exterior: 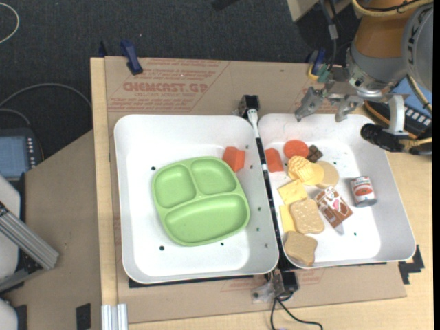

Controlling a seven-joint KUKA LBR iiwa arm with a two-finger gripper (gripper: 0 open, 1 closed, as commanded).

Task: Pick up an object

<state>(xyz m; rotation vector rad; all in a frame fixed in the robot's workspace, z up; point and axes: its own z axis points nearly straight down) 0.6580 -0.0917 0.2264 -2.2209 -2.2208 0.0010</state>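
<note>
Illumination was bright and even from overhead. The white bins showed mild glare, shadows were soft, and focus was slightly soft throughout.

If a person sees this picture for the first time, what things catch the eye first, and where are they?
First the green divided plate, lying in the middle of the left bin, with an orange block just beyond its far right corner. Then the heap of toy food crowded in the right bin. Above that bin's far edge the gripper hangs open, holding nothing.

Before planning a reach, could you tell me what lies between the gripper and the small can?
In the camera view, bare white bin floor separates the open gripper from the small can.
</note>
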